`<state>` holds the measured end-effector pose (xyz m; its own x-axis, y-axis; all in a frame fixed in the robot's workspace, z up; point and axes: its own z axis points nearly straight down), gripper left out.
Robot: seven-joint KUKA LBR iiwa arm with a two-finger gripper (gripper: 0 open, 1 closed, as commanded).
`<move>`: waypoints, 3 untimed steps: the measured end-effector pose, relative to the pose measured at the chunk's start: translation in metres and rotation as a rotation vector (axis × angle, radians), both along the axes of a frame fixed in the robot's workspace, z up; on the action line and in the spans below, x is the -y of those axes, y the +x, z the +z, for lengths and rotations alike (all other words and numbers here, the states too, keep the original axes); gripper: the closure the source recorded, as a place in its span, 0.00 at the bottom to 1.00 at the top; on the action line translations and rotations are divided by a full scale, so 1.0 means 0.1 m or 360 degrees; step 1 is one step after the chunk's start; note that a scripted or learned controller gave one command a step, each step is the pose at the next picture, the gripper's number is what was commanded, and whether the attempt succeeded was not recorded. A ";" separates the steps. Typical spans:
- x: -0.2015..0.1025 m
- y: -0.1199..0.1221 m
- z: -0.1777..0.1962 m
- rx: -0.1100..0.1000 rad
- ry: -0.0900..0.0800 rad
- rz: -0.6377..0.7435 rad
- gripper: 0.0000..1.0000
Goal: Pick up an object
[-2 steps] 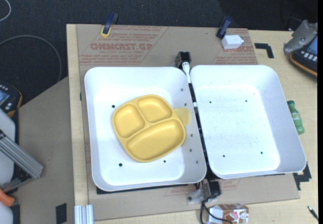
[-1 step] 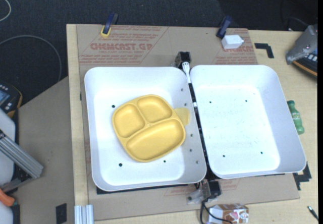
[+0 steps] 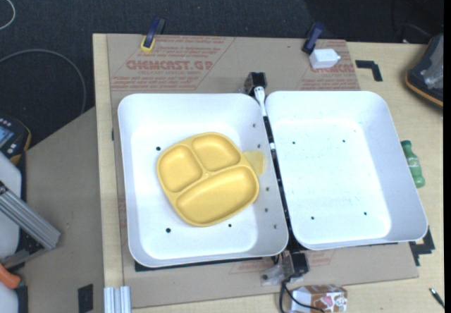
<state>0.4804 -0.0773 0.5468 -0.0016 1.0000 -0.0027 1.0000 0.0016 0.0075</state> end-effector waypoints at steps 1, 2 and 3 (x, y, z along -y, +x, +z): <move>-0.05 -0.02 -1.06 -0.0030 0.0006 -0.0005 1.00; -0.25 -0.02 -2.29 -0.0030 0.0007 -0.0002 1.00; -1.26 -0.01 -1.83 -0.0003 0.0009 0.0017 1.00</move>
<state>0.4797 0.0485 0.3635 -0.0124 0.9999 0.0031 0.9999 0.0124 0.0057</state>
